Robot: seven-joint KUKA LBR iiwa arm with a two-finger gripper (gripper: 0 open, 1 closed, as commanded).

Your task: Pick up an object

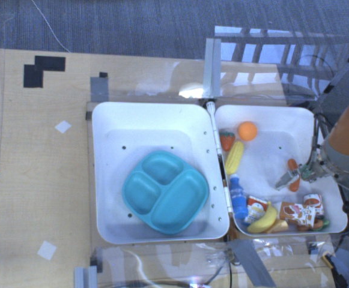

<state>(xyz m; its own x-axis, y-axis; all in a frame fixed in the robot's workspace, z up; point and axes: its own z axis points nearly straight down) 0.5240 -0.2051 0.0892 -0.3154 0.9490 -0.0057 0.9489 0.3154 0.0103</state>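
Carrot [292,174], long axis near upright in view, sits at jaws [288,177]; their grip state unclear.

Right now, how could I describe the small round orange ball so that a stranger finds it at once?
Look in the right white bin, toward its far left corner. The small round orange ball lies there, just beyond the yellow corn cob. It is the one plain sphere among the toys.
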